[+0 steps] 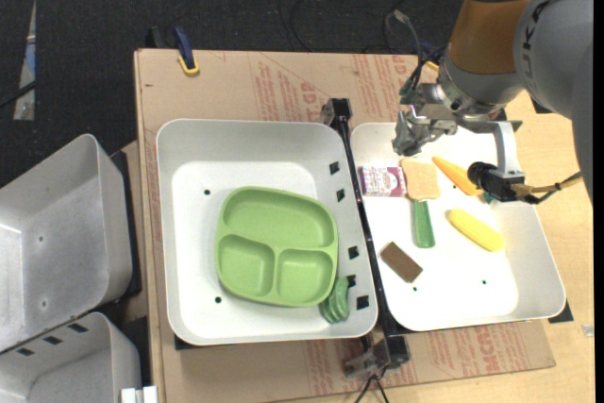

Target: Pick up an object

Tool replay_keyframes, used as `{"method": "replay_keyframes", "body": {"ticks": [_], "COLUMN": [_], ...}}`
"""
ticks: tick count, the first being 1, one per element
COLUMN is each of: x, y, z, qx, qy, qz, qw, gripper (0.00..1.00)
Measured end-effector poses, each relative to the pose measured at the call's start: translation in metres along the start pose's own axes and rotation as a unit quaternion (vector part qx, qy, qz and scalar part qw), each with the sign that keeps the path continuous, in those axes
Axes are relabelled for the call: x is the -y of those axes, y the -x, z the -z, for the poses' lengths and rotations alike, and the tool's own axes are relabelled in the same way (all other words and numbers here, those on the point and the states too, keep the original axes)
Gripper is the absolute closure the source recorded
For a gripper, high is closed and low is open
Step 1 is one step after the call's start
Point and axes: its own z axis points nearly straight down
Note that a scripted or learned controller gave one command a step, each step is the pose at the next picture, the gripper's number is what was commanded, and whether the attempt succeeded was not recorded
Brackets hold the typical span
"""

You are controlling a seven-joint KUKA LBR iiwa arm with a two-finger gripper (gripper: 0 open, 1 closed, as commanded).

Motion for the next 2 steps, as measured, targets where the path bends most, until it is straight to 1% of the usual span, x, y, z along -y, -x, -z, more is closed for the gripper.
{"method": "replay_keyframes", "body": {"ticks": [1,2], "x": [-0.003,-0.008], "y": [-0.053,-0.097], "z": [-0.01,-0.002], "qx": [0.0,0.0], "qy": [0.0,0.002], "qz": [0.0,0.0], "qw": [1.0,1.0], "gripper": [1.0,1.0]}}
